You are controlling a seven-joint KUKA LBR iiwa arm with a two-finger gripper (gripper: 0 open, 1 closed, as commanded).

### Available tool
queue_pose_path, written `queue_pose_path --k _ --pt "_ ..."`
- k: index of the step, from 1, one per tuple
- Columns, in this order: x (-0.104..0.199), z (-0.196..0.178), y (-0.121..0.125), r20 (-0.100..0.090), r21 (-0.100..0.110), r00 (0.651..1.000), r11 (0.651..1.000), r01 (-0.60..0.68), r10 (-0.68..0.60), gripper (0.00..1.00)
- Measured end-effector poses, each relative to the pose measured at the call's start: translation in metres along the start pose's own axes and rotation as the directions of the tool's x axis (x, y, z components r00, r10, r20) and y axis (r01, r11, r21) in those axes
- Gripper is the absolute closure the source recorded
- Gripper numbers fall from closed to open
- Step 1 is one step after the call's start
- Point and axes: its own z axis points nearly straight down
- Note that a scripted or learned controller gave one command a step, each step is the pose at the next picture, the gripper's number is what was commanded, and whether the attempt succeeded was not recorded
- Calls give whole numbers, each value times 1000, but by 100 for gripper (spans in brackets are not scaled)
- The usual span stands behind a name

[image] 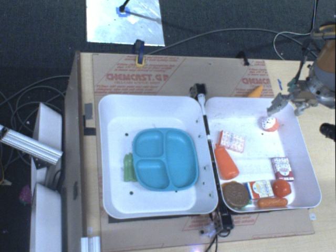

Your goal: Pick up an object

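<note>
My gripper [289,106] hangs over the far right edge of the right bin [304,156]. Its two grey fingers are spread apart, so it is open with nothing between them. Just below and left of the fingers, a small round white and red object [269,123] lies on the bin floor, apart from them. Further in lie a red and white packet [232,141] and an orange bottle-shaped item [226,162]. Along the near side are a brown round patty [235,193], a small red carton [282,168], a tomato [282,188] and an orange-red sausage shape [272,202].
The left bin [113,140] holds a blue divided plate [165,158] and a green item [128,167] beside it. An orange object [255,92] lies on the cardboard behind the right bin. Cables run across the back right.
</note>
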Motion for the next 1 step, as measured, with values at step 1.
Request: queue_pose_path --k 1 --pt "18 79 46 -1 3 1000 1000 2 -2 0"
